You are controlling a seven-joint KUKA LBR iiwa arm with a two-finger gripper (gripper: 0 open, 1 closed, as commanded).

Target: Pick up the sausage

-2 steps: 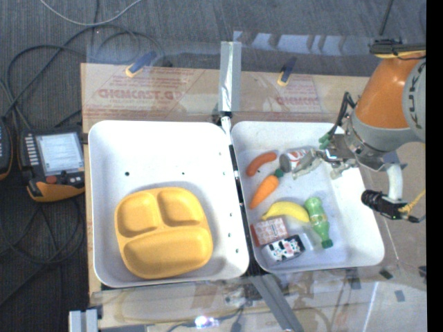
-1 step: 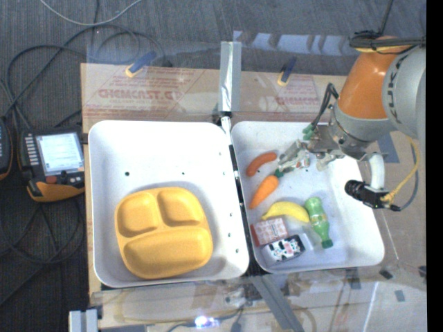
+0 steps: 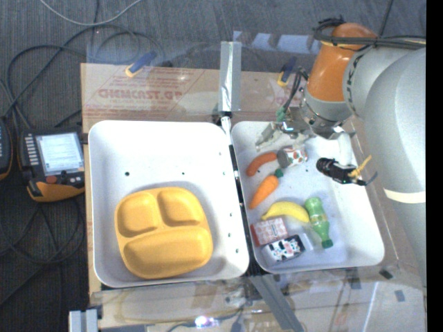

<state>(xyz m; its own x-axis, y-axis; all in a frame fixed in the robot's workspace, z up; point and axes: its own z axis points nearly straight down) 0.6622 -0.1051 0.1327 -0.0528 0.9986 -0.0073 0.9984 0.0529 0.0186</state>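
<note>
The sausage (image 3: 261,162), a short orange-red curved piece, lies in the right bin (image 3: 360,251) near its upper left corner, beside the divider. My gripper (image 3: 271,135) hangs just above and behind it, over the bin's back left part, open with nothing between its fingers. The gripper is apart from the sausage. The grey arm with its orange band (image 3: 332,68) reaches in from the upper right.
A small can (image 3: 293,157) lies right of the sausage and a carrot (image 3: 263,190) just below it. Further forward are a banana (image 3: 286,211), a green bottle (image 3: 318,221), a red packet (image 3: 266,232) and a black-and-white box (image 3: 285,247). A yellow divided plate (image 3: 164,230) fills the left bin (image 3: 111,144).
</note>
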